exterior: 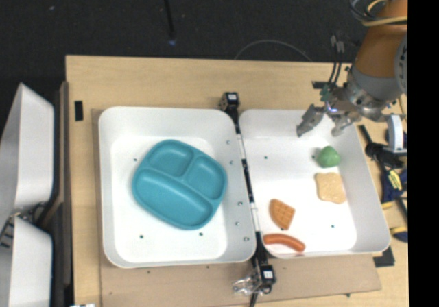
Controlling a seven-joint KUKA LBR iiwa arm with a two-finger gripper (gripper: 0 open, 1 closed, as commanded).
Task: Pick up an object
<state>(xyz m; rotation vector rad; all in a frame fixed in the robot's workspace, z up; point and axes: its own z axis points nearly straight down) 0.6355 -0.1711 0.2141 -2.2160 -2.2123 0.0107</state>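
My gripper [324, 127] hangs over the far right part of the right bin [274, 134], its two fingers spread open with nothing between them. Just in front of it and slightly right lies a small green lump [328, 156]. A tan slice of bread [331, 188] lies nearer the front, close to the bin's right wall. An orange waffle-like piece [281, 213] sits near the middle front. A red-orange sausage [283, 242] rests by the front wall.
The left bin [116, 162] holds a teal divided plate [180, 183]. A black clamp [229, 101] sits at the far end of the seam between the bins, another [259, 275] at the near end. Cables and tools lie off the right edge.
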